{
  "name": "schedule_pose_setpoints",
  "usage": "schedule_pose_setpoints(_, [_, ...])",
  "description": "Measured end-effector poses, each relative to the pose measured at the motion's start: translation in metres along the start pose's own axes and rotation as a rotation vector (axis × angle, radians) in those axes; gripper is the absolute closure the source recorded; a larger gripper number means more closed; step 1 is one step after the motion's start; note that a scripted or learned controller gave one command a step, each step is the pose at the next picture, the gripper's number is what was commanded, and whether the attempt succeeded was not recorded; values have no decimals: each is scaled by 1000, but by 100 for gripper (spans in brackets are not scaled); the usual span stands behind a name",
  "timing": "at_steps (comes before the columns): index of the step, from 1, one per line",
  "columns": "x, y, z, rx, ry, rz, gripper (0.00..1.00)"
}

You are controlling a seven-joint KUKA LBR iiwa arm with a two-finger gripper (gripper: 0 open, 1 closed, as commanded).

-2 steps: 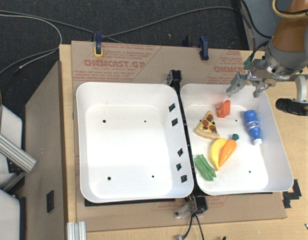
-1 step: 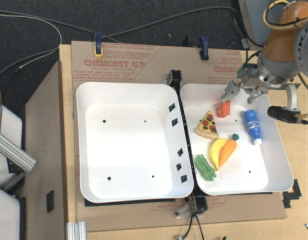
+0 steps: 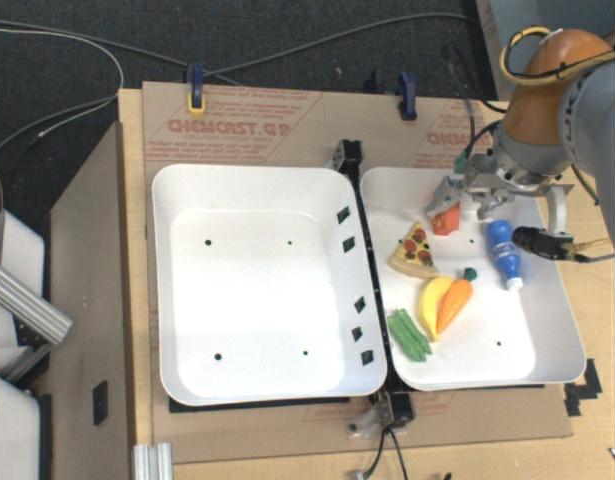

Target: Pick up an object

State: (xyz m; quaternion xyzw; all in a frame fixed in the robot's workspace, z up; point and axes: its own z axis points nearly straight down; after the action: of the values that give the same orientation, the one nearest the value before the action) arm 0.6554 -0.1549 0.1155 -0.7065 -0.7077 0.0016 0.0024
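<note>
The gripper (image 3: 457,200) hangs over the red block (image 3: 446,220) near the right bin's (image 3: 547,363) back edge, jaws spread; centre them, then descend straight.

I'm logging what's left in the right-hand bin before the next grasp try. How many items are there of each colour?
Red: 1, a small block under the gripper
Blue: 1, a bottle
Yellow: 1, a banana-like piece
Orange: 1, a carrot
Green: 1, a bean pod
Multi-coloured: 1, a pizza slice
Total: 6
</note>
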Motion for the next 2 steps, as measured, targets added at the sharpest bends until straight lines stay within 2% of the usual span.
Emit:
schedule_pose_setpoints(1, [0, 2, -15, -6, 0, -1, 100])
schedule_pose_setpoints(2, [3, 2, -80, -12, -2, 0, 100])
